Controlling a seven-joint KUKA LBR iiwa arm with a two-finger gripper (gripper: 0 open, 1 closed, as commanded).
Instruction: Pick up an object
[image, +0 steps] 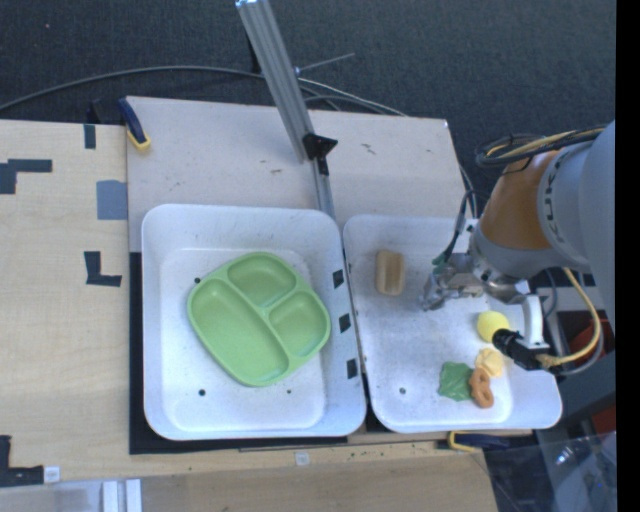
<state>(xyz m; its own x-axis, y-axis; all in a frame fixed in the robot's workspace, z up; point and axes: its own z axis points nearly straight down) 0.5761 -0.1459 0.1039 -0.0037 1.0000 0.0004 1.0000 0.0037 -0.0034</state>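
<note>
Tan block (389, 272) lies apart from gripper (436, 291), untouched.

a pale wooden bench (60, 300) bears two white bins (165, 320) (400, 350) side by side.

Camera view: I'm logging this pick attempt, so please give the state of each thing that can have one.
Gripper: low over the right bin, holding nothing visible.
Tan block: lying in the right bin, left of the gripper, apart from it.
Yellow ball: resting in the right bin.
Green toy: lying near the front edge.
Orange toy: beside the green toy.
Green divided plate: flat in the left bin, compartments up.
</note>
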